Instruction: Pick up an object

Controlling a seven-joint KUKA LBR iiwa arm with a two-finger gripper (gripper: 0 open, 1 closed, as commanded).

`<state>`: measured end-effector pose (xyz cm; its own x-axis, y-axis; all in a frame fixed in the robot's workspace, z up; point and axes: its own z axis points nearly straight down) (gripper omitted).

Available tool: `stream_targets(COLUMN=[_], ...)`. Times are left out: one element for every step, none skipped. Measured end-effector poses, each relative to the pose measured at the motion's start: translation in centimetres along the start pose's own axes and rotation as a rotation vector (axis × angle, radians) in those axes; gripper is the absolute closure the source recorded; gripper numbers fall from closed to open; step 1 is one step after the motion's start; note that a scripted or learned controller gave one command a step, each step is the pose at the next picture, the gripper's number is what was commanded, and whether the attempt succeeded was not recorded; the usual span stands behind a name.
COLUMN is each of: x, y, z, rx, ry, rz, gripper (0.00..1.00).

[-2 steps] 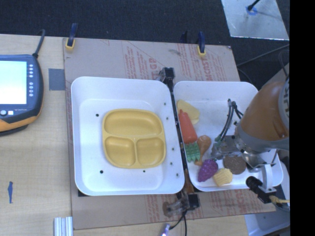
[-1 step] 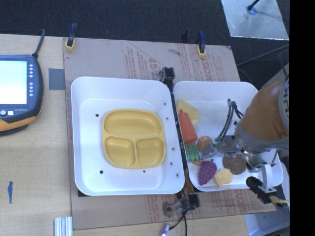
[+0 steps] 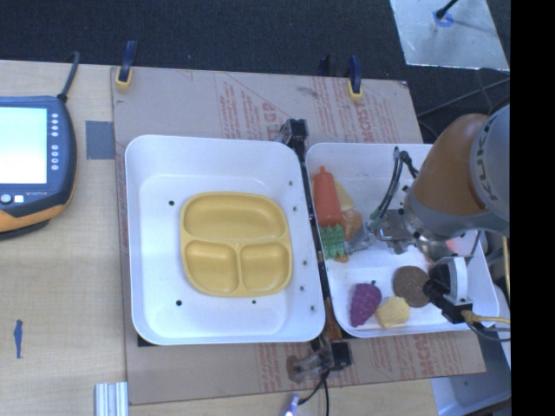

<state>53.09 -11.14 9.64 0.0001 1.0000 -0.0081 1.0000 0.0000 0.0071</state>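
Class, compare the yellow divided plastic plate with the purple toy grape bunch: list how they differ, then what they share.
The yellow divided plastic plate lies in the left white bin; the purple toy grape bunch lies in the right white bin. The plate is far larger than the grapes. The plate is flat with three compartments; the grapes are a bumpy lump. The plate lies alone; the grapes touch a yellow toy. Both rest untouched.

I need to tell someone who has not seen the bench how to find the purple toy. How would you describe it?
Look at the right white bin, the one the grey arm reaches over. Near its front edge lies the purple toy, which looks like a bunch of grapes, between a small yellow item and the bin's left wall. It is the sole purple thing; the brown disc nearby is flat and round.
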Motion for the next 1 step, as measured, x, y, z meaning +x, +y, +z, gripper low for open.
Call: stream_targets(x=[-8.38], y=[3.70], z=[-7.30], rx=[0.008], ry=[0.007], rz=[-0.003], gripper=[0.00])
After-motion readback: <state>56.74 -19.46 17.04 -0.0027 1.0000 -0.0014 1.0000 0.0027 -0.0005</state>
